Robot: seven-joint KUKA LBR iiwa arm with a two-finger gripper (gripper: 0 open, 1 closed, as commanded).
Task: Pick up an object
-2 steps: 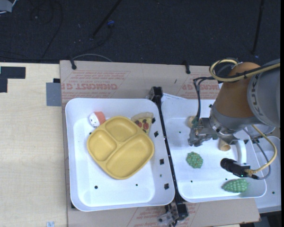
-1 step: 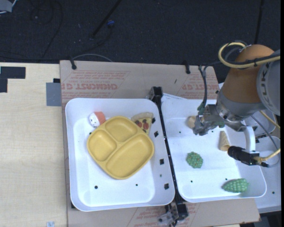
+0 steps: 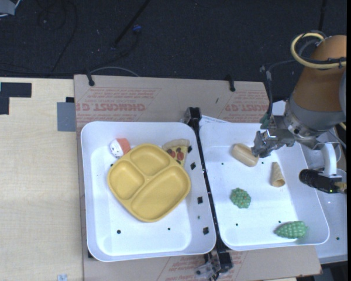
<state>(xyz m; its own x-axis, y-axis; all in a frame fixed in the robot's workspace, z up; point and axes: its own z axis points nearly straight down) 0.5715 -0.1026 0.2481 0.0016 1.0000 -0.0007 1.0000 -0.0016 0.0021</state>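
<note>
The right bin (image 3: 316, 230) holds a tan bread roll (image 3: 244, 154), an ice-cream cone (image 3: 277, 174), a dark green broccoli piece (image 3: 240, 198) and a light green bumpy fruit (image 3: 291, 229). My gripper (image 3: 262, 147) hangs low over the bin's back part, just right of the bread roll and close to its end. Nothing shows between its fingers. The left bin (image 3: 99, 227) carries a yellow divided plate (image 3: 150, 181), a pizza slice (image 3: 176, 150) and a small red-and-white toy (image 3: 119, 147) behind it.
A black divider (image 3: 200, 174) runs between the two bins. Cardboard (image 3: 164, 101) lies under both bins. The arm's grey and orange body (image 3: 319, 92) rises at the right, with a black fitting (image 3: 320, 180) by the right bin's rim.
</note>
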